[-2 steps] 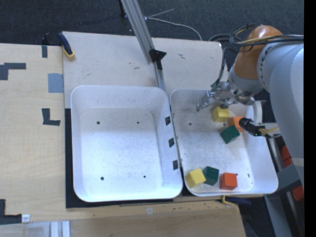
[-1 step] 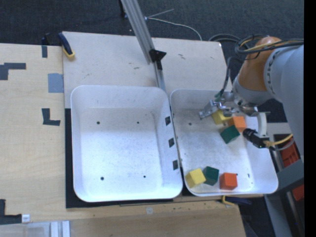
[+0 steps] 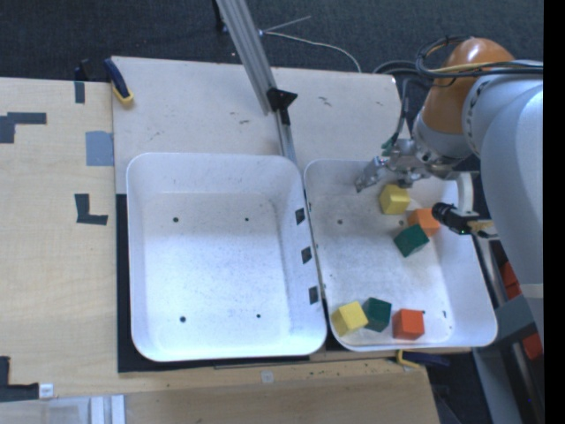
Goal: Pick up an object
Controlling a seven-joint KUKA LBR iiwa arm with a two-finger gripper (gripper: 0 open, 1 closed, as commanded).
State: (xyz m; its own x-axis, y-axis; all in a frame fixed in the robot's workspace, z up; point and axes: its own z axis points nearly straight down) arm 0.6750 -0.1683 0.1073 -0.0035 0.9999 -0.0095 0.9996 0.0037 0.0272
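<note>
The right bin (image 3: pixel 353 263) holds several small blocks. A yellow block (image 3: pixel 395 201) lies near its far edge, with an orange block (image 3: pixel 427 218) and a green block (image 3: pixel 411 239) just to the right and nearer. My gripper (image 3: pixel 388 182) hangs at the bin's far edge, directly behind the yellow block. Its fingers are spread open, the left fingertip (image 3: pixel 364 183) pointing at the bin floor. Nothing sits between the fingers. Along the near wall rest another yellow block (image 3: pixel 350 316), a dark green block (image 3: pixel 378 314) and an orange block (image 3: pixel 408 323).
The left bin (image 3: pixel 212 254) stands beside the right one. A slanted metal rail (image 3: pixel 252 51) runs from the back down to the gap between the bins. The grey arm (image 3: pixel 503 148) fills the right side. A blue and yellow clamp (image 3: pixel 118 81) lies at the back left.
</note>
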